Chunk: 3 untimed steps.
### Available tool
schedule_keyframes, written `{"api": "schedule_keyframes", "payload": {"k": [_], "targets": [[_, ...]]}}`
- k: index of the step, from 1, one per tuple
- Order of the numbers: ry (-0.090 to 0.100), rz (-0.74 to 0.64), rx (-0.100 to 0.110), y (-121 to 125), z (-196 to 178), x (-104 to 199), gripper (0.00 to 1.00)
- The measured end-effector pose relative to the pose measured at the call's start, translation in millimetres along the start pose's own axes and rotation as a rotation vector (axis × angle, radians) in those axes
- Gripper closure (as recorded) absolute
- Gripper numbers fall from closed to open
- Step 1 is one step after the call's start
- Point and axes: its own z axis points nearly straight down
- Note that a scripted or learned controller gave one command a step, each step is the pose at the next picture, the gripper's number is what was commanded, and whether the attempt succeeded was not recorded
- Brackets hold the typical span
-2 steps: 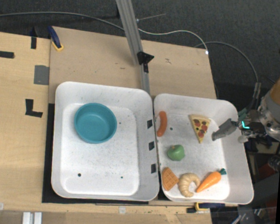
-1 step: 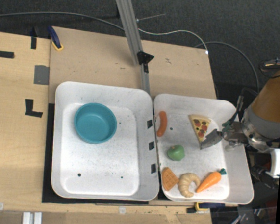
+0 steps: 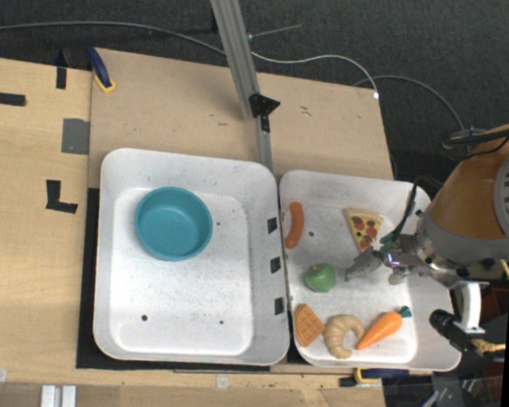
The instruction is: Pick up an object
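Nothing is picked up yet: the metal claw [image 3: 362, 266] hangs low in the right white bin [image 3: 328, 185] beside the round green toy apple [image 3: 320, 277], and I cannot tell if it is spread.

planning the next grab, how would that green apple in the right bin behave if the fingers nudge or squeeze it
The green apple looks round and smooth, so a nudge would probably roll it across the bin. It likely slips from a shallow pinch. It seems to be toy food, so probably light and stiff.
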Motion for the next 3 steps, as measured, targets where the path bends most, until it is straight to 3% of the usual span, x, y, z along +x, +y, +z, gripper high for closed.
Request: {"api": "schedule_keyframes", "payload": {"k": [1,2,3], "targets": [[0.000,0.000,0.000,-1,54,1,0.00],[0.000,-0.001,-0.003,0,42,1,1.00],[-0.003,0.001,-0.012,-2,-17,-7,1.00]]}}
